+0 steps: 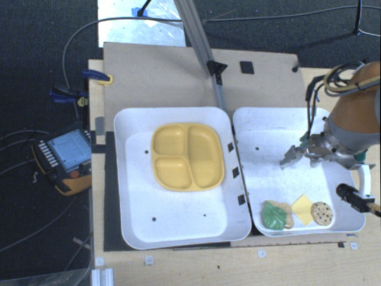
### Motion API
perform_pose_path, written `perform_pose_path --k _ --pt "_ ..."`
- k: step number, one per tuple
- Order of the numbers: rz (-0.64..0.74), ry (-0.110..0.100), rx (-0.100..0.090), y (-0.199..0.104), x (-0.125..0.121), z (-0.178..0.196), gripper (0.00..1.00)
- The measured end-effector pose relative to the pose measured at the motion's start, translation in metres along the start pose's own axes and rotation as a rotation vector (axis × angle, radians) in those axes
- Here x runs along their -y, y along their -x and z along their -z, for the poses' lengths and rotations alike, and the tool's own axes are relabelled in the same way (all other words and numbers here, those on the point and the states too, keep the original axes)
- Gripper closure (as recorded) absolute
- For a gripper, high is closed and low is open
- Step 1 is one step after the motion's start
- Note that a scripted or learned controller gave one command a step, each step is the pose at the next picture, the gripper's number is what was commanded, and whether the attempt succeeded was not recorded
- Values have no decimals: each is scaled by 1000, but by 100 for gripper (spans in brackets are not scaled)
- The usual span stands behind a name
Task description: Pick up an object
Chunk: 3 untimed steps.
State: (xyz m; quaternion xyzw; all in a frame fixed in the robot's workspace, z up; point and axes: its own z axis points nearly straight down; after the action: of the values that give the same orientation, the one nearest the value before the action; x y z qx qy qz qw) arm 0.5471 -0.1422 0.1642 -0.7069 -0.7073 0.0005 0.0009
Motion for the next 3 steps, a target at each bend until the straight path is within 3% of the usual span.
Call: perform_pose_path --k 1,2,3 --pt "0 0 0 -3 1 -62 0" --pt "1 5 1 -2 0 -49 100" --pt "3 6 1 -8 6 0 100"
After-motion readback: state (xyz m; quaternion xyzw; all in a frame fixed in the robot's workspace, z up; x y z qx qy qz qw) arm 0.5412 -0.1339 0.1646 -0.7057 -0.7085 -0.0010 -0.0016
